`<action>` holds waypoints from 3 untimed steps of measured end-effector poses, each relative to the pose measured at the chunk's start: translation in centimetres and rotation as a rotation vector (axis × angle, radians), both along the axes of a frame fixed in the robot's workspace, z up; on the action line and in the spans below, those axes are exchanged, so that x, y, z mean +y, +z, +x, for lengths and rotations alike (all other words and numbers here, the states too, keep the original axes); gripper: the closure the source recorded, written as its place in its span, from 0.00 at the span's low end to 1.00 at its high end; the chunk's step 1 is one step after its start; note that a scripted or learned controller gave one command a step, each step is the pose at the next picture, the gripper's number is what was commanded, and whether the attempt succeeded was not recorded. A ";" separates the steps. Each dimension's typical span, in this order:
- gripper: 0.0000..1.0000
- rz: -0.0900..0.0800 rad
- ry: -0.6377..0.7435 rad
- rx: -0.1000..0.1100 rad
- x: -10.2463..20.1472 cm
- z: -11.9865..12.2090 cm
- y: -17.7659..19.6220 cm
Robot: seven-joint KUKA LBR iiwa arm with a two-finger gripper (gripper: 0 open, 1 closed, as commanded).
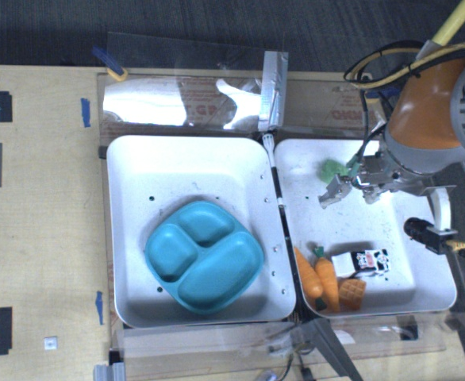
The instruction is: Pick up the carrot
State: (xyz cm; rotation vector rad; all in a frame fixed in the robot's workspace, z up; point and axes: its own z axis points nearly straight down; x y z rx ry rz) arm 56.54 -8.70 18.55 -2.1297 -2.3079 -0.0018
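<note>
Two tapered orange carrots (316,280) are seen in the right white bin (431,288); the metal gripper (351,185) is positioned above, jaws parted, nothing held.

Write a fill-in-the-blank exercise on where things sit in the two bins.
1. The blue divided plate lies in the ____ bin.
2. The carrot lies near the ____ edge of the right bin.
3. The end effector hangs over the ____ bin, apart from the carrot.
4. The small green thing lies at that bin's ____ end.

Missing words: left; front; right; far
</note>
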 end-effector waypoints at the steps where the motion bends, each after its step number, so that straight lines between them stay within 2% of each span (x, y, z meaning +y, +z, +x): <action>1: 0.00 0.000 0.065 0.003 5.0 -6.5 -0.2; 2: 0.00 0.000 -0.077 0.004 5.6 -8.6 -0.2; 3: 0.00 0.000 -0.075 0.003 6.2 -8.6 -0.2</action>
